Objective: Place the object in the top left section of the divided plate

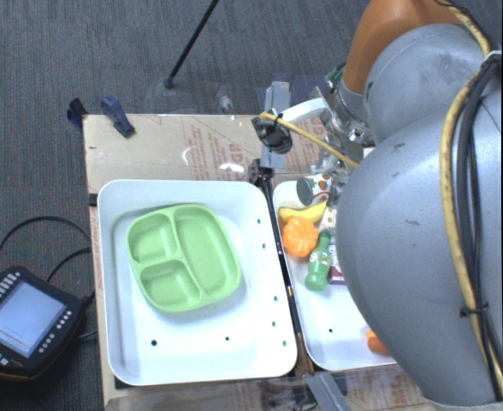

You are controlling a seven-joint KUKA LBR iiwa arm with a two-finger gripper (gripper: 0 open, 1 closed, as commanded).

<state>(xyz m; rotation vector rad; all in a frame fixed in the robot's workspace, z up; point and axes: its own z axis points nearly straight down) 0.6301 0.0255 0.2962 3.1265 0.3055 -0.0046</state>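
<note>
The green divided plate (pixel 183 256) lies in the left white bin (pixel 132 349), with its top left section (pixel 153 240) toward the bin's far left. My gripper (pixel 327 191) hangs over the far end of the right bin (pixel 341 349), mostly hidden by the big grey arm (pixel 423 229). Right beside it sit a small can (pixel 311 188), a yellow banana (pixel 307 214), an orange round fruit (pixel 298 239) and a green bottle (pixel 318 267).
Another orange item (pixel 373 342) peeks out from under the arm at the near end of the right bin. A rim divides the two bins (pixel 284 272). A teach pendant (pixel 25 322) lies on the floor at left.
</note>
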